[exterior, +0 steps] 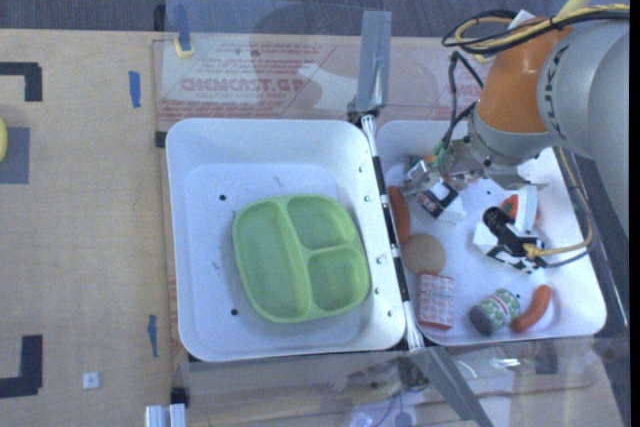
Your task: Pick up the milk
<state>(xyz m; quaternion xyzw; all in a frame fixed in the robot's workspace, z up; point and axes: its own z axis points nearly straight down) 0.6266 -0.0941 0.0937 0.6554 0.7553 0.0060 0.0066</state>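
From the overhead camera, the grey arm reaches in from the right and the gripper [437, 183] hovers low over the upper left of the right bin [590, 310], and whether its fingers are spread or pressed together I cannot tell. The milk [436, 301], a small red and white carton, lies flat near the front edge of that bin, well apart from the gripper. A brown round item [424, 253] sits just above it, a sausage [399, 213] beside the dividing wall, a green can [494, 310] to its right. The left bin [200, 155] carries a green divided plate [300, 257]. The risk, as I judge it: descending here grabs clutter, not carton, and a flat carton near the wall may slip.
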